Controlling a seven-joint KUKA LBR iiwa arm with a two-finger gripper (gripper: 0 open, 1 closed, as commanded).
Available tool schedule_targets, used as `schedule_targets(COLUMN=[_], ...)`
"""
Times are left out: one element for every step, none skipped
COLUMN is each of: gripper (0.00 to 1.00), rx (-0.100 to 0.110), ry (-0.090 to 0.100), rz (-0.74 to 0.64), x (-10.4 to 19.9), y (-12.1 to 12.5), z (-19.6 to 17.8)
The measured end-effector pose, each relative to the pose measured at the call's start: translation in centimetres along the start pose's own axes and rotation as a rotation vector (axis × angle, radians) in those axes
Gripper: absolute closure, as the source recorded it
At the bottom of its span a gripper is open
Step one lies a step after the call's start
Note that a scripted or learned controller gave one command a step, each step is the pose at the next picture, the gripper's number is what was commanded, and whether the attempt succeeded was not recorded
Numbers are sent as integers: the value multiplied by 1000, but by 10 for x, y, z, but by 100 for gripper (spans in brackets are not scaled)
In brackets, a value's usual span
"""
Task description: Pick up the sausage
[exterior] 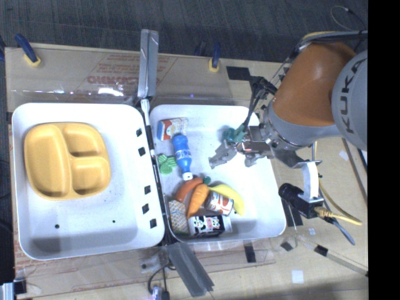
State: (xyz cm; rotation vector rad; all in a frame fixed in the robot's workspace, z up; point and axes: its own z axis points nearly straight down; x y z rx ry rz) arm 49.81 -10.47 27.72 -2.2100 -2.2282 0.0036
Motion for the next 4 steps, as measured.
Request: schedule_targets(gripper=[0, 0, 100, 100], rx=[1, 1, 0, 0], ry=[0, 0, -1, 0], rz=[-46, -104, -109, -9], x=[11, -6, -6, 105], y=[54, 28, 28, 45], z=[118, 187, 177, 75])
